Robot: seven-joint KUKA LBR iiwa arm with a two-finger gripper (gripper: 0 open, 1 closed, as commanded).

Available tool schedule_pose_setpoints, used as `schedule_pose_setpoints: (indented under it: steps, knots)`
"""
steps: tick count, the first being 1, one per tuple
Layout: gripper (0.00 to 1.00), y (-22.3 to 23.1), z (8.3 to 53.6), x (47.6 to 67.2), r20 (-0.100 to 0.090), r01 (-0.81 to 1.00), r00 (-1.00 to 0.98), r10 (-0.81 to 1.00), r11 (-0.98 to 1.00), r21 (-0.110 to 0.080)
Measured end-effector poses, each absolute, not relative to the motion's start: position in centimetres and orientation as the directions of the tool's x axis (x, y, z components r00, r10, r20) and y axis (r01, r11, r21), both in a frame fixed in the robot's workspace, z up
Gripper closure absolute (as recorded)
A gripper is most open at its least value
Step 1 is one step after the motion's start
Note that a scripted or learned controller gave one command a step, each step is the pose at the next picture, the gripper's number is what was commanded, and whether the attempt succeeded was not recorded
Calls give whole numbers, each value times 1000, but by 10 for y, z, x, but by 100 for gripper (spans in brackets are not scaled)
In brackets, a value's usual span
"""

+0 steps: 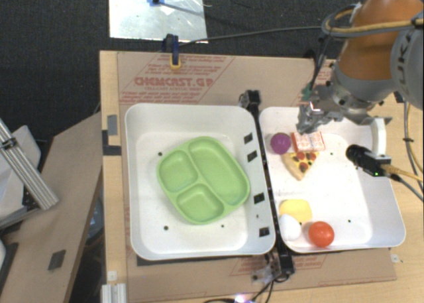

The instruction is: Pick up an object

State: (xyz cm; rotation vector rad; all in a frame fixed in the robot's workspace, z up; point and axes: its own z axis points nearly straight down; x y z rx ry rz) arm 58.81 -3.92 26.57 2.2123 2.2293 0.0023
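Pincer (307, 124) hangs low over the far end of the right bin (387, 225), its tip right above a small red-and-white box (310, 141); whether its fingers are apart or together I cannot tell, because the wrist hides them from this slanting view. Since the task names no particular item, any of the loose things will do, and the box, directly beneath the tip, looks the likeliest target. Just to the left of the pincer sits a purple ball (281, 142), and just below the box, on the near side, lies a toy pizza slice (299, 162), so the three crowd together and a descent could nudge a neighbour instead of closing on one piece. Farther toward the near edge, well apart from the pincer, rest a yellow block (295, 209), a white egg (289, 227) and a red tomato (321, 233), grouped in the bin's near corner. Well to the left, across the divider, a green compartment tray (202, 179) lies flat in the left bin (149, 129). Nothing appears lifted; I judge the grasp not yet made.
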Motion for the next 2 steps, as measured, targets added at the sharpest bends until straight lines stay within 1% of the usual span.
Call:
schedule_pose_setpoints:
  steps: [1,2]
  knots:
    - [100,13,267,588,2,1000,-10,1000,10,2]
    - [100,62,253,583,2,1000,-9,1000,9,0]
